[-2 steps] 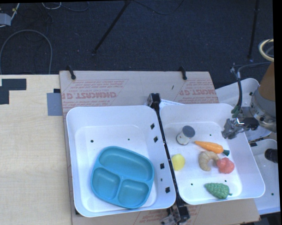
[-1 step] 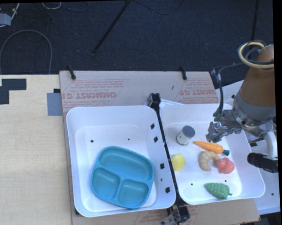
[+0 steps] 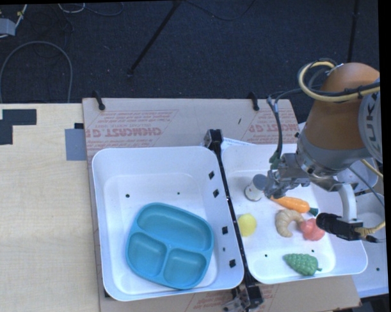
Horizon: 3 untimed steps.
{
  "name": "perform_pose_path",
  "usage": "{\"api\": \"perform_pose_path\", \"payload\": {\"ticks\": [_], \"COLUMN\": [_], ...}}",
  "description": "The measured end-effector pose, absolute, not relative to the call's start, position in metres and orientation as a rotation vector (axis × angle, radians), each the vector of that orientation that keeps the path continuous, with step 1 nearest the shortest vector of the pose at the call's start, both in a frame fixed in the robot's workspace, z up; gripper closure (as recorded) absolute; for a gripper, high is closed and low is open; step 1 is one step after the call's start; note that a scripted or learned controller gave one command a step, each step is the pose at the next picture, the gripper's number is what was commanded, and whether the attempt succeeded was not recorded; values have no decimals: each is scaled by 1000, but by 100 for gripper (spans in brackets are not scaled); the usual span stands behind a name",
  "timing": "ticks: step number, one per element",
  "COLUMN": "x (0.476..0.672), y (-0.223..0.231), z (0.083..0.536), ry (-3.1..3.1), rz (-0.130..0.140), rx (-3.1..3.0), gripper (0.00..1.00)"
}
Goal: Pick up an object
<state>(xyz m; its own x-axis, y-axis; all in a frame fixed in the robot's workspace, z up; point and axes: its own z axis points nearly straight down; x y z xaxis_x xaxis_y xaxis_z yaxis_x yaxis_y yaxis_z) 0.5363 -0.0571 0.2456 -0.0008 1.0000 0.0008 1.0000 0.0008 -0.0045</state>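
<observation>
A grey KUKA arm with an orange band reaches in from the right and lowers its gripper (image 3: 278,183) into the right-hand bin (image 3: 353,268), just above the toy carrot (image 3: 291,203) — the piece it most likely means to pick up. Whether the fingers are spread or closed cannot be told from this slant, since the wrist hides them, and nothing is seen held between them.

The other candidates lie around the carrot: a small white cup-like piece (image 3: 252,193) just to its left, a yellow lemon (image 3: 246,224) lower left near the divider between the bins, a tan curved pastry (image 3: 285,222) directly below it, a pink piece (image 3: 309,229) to its lower right and a bumpy green fruit (image 3: 301,263) well below. They sit loose and close together — so a grasp on the carrot risks nudging the pastry.

Far left of the carrot, the other bin (image 3: 104,187) bears a blue compartment tray (image 3: 169,244).
</observation>
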Motion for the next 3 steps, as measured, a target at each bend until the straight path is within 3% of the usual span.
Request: {"api": "perform_pose_path", "payload": {"ticks": [3], "x": [535], "y": [84], "z": [242], "ry": [-2223], "rz": [4], "rx": [-2216], "gripper": [100]}}
